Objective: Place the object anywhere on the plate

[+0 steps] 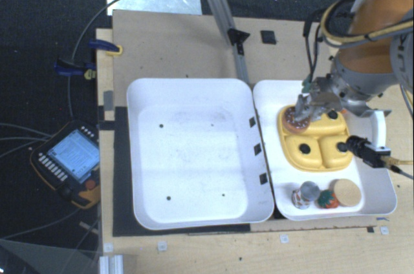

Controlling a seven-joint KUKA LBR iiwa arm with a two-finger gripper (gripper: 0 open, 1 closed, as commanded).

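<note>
A yellow plate (319,138) with dark spots lies in the right bin (277,156), toward its back. On the plate's far left corner sits a small brown, ring-like object (296,123). My gripper (303,112) hangs right over that object, touching or nearly touching it from above. The gripper body hides most of the object's top.
Along the right bin's front edge lie a silver-grey piece (304,194), a red and green piece (328,200) and a tan round disc (348,192). The left bin (139,156) stands beside it. A tablet (70,156) rests off the bench at the left.
</note>
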